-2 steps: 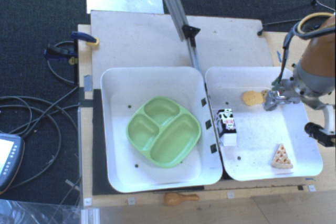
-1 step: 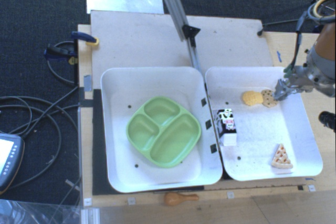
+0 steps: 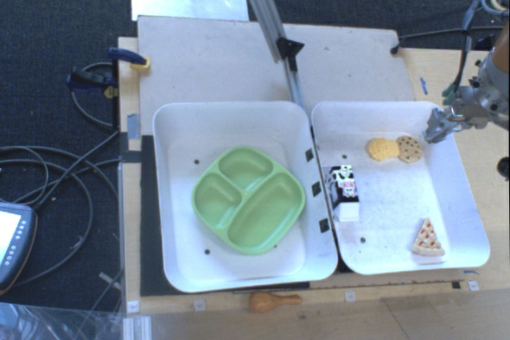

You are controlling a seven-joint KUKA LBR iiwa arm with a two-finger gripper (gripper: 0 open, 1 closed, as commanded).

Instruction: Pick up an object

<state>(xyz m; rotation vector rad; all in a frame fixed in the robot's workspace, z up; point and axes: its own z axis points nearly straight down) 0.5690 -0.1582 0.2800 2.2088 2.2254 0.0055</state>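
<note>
The right bin [image 3: 454,171] holds a yellow waffle-like piece [image 3: 382,149] touching a speckled cookie [image 3: 409,148] near its back. A small black-and-white milk carton [image 3: 345,191] lies by the bin's left wall. A pizza slice toy [image 3: 428,239] rests at the front right. My gripper [image 3: 440,126] hangs over the right bin's back right rim, just right of the cookie, with nothing visibly held.
The left bin [image 3: 171,171] carries a green divided plate [image 3: 249,199]. A metal pole [image 3: 263,0] slants down to the divide between the bins. A wooden pear-shaped toy [image 3: 273,300] lies on the bench in front of the bins. Cables and a clamp [image 3: 111,76] lie at left.
</note>
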